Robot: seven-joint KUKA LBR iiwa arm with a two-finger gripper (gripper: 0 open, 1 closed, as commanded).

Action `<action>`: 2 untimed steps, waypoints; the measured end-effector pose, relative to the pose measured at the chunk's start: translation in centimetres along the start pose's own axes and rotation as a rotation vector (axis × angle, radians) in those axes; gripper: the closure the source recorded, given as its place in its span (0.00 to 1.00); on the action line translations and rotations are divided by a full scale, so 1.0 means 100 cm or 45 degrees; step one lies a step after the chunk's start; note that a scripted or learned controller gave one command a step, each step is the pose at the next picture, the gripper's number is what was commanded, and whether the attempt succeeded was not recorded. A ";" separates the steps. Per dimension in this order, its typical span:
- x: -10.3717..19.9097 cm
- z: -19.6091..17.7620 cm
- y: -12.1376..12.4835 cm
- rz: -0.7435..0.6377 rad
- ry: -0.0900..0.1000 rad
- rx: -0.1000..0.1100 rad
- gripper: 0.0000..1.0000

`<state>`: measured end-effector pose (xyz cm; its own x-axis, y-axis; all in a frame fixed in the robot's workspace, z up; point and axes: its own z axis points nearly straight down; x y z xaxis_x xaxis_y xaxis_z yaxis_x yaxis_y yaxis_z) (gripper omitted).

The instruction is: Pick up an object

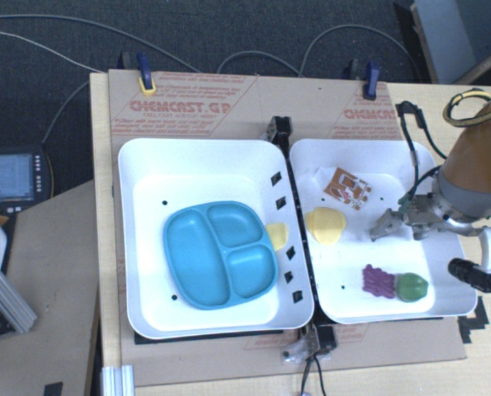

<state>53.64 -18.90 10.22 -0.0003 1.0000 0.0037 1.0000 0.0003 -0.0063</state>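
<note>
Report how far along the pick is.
Done: nothing looks lifted; the yellow piece, purple toy, green ball and patterned packet all lie on the right bin floor. In hand: the end effector sits over that bin, right of the yellow piece, with nothing seen in it. Left: grasp and lift an object.

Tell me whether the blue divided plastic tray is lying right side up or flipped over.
Right side up. The blue divided plastic tray lies flat in the left white bin, its three compartments facing upward with raised ridges between them.
</note>
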 end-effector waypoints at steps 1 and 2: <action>0.001 0.018 0.000 0.000 -0.001 -0.003 0.00; 0.001 0.006 0.001 0.000 -0.002 -0.008 1.00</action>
<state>53.74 -18.83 9.62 -0.0004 1.0000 0.0021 1.0000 0.0004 -0.0002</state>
